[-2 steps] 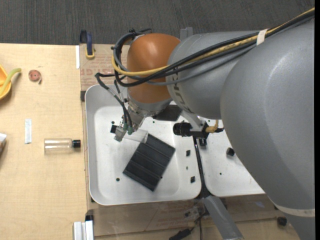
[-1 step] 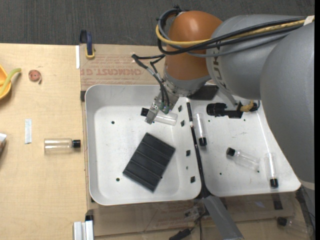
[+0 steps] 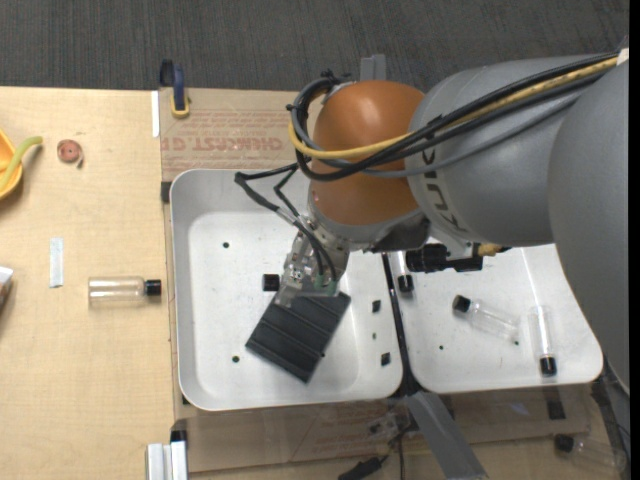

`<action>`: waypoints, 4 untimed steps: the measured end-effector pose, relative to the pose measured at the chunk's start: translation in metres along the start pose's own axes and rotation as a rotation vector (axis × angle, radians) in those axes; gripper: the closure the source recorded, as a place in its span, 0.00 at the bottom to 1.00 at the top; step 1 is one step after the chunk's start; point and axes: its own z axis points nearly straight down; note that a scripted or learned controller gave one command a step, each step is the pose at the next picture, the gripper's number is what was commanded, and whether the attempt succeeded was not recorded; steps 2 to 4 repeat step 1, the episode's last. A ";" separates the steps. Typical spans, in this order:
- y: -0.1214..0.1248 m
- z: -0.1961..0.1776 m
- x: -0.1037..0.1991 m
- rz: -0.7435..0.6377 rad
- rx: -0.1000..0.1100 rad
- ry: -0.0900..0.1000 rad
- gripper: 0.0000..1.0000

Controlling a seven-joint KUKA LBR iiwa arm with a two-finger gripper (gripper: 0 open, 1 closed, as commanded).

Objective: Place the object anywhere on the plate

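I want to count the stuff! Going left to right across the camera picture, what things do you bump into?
Yellow thing at the edge → small red disc → clear vial on the bench → black ribbed block → vial in the right bin → second vial.

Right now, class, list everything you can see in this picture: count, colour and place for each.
Bins: two, white, side by side on the bench.
Black ridged block: one, in the left bin, tilted.
Clear vials: two, black caps, right bin.
Clear vial: one, black cap, on the wood left of the bins.
Small disc: one, reddish, far left on the wood.
Arm: one, grey with orange band, from the right.
Gripper: one, above the block's upper edge.
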 end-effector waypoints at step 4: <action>0.000 0.000 0.000 0.000 0.000 0.000 0.00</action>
